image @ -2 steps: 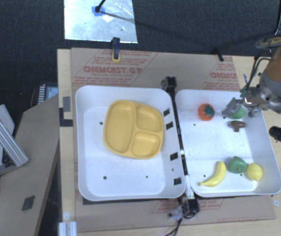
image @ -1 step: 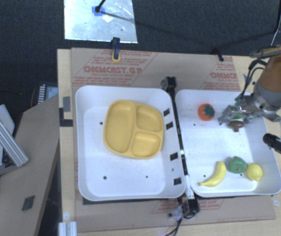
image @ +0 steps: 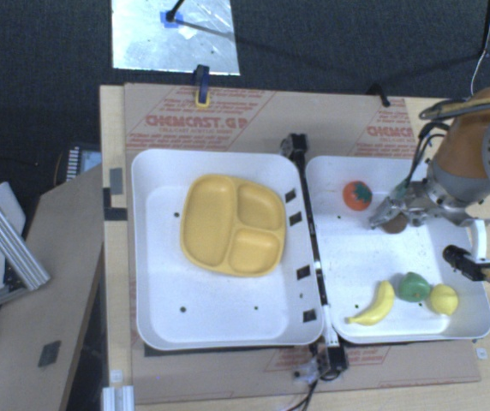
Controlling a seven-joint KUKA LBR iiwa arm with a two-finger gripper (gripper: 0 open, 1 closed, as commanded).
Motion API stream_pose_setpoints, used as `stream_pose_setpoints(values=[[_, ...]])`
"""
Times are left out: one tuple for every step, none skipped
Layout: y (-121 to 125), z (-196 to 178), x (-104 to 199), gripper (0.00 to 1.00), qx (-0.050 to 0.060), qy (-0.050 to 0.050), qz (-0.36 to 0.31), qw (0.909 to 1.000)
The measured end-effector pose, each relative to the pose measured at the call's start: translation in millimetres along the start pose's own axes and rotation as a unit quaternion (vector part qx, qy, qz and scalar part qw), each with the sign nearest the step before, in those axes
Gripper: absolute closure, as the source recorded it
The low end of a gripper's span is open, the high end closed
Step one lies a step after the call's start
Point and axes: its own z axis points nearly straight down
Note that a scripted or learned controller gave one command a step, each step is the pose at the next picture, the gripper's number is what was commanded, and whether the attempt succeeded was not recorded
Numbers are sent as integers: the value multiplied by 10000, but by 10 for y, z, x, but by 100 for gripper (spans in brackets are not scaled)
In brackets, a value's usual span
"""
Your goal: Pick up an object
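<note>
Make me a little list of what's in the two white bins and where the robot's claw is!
left bin: yellow divided plate
right bin: tomato, banana, green pepper, lemon, brown object
fruit spot: banana, green pepper and lemon along the near edge; tomato near the far edge
gripper: low in the right bin, right over the brown object
holding something: cannot tell

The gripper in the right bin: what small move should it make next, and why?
Probably a short descent straight down. The gripper sits directly over a small brown object on the floor of the right bin, and the view does not show that object held. The orange fruit lies apart to the left, so going down should not disturb it.
</note>
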Motion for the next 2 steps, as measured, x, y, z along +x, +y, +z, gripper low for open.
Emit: stream_pose_setpoints(values=[[22, -143, -7, 100, -36, -11, 1, 10000], [54, -581, -10, 100, -38, -8, -14, 10000]])
